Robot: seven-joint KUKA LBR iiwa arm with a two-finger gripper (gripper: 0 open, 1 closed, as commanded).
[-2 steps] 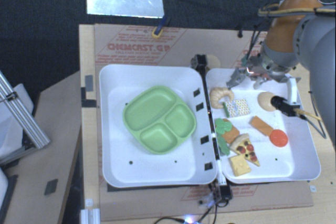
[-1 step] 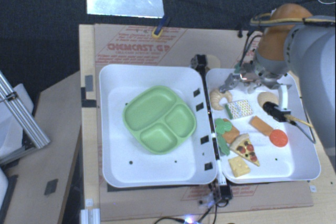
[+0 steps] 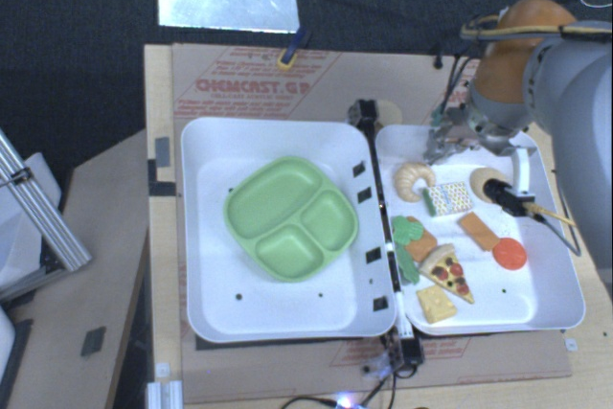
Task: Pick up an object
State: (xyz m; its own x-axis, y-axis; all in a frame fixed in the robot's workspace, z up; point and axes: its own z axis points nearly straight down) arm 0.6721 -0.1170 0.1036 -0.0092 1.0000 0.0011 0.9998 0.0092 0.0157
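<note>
Croissant (image 3: 414,179) lies at the upper left of the right bin (image 3: 560,302), beside a patterned cracker (image 3: 448,198). Gripper (image 3: 446,142) hangs just above-right of it, finger state unclear. Pizza slice (image 3: 448,271) nearer the front. Left bin (image 3: 206,302) holds 1 green divided plate (image 3: 290,217).

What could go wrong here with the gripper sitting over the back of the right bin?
The gripper sits by the right bin's back rim, just above the croissant; a descent there may hit the wall or only nudge the croissant. The toy foods are crowded: the checkered block touches the croissant, and the pizza slice overlaps its neighbours, so a grasp could catch two items or slip.
</note>
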